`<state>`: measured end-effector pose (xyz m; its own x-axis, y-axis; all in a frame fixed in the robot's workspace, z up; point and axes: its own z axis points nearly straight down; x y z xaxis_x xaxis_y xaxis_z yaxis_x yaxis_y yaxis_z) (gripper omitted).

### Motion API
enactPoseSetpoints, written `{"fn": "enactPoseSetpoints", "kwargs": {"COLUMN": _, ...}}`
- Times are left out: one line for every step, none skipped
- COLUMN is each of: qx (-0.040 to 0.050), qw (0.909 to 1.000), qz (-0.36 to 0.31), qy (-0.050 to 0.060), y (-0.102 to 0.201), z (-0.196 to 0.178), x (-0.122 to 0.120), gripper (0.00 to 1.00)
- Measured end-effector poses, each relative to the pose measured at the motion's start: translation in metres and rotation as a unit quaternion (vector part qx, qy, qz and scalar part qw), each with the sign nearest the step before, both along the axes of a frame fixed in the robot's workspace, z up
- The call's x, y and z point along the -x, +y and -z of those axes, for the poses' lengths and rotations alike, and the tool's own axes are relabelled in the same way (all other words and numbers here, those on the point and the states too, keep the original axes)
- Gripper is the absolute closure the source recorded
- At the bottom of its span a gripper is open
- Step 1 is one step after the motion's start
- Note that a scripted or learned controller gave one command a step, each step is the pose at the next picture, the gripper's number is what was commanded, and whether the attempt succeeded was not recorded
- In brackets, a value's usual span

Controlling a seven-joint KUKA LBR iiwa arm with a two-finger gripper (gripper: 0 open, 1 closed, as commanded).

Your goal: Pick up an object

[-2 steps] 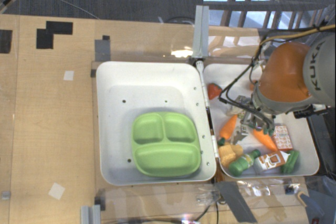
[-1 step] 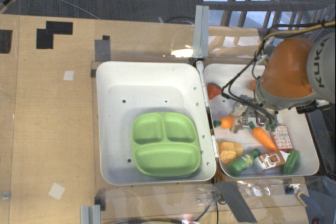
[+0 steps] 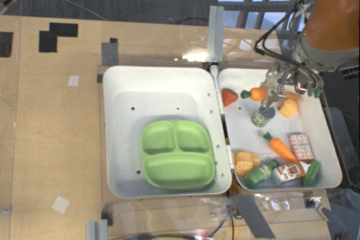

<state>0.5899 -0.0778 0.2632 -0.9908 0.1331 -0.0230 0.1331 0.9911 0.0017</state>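
Nearest the camera, along the near edge of the right bin (image 3: pixel 332 137), a cluster of small items is seen: a green bottle (image 3: pixel 260 173), a white carton with a brown label (image 3: pixel 288 172), a green piece (image 3: pixel 313 172) and a yellow corn piece (image 3: pixel 246 161). Their details are too small to be made out. Just beyond are one carrot (image 3: pixel 279 146) and one red-and-white packet (image 3: pixel 300 146). At the far end, one red piece (image 3: pixel 229 97), one orange piece with a green tip (image 3: pixel 255 94) and one yellow block (image 3: pixel 289 107) are counted. One green divided tray (image 3: pixel 178 154) lies in the left bin (image 3: pixel 121 121). The arm (image 3: pixel 332 14) is cut off by the right and top edges and reaches down over the far part of the right bin. The gripper (image 3: pixel 269 103) points downward above a small greyish round object (image 3: pixel 262 117); whether its jaws are open or closed cannot be told, and nothing is seen gripped.
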Motion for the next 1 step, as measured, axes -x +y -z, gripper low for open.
{"fn": "enactPoseSetpoints", "kwargs": {"qx": -0.0021, "qw": 0.9983, "qz": 0.058, "qy": 0.006, "y": 0.0348, "z": -0.0242, "x": 0.0542, "gripper": 1.0}}
